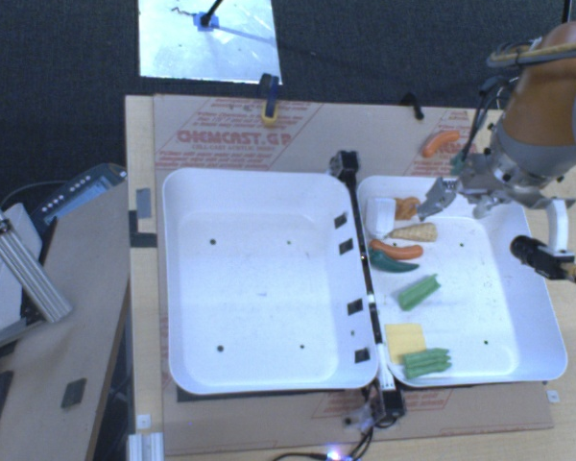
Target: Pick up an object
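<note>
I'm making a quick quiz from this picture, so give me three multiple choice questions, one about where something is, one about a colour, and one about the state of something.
1. Where do the toy foods lie?
A. In the right bin
B. In the left bin
C. On the side table

2. What colour is the flat square block near the right bin's front edge?
A. Blue
B. Yellow
C. Black

3. Where is the gripper?
A. Over the left bin
B. Beyond the bench
C. Over the right bin's far end

Answers:
1 A: the pieces, such as the green stick, sit in the right bin.
2 B: the square block is yellow.
3 C: the gripper is above the corn piece.
</note>
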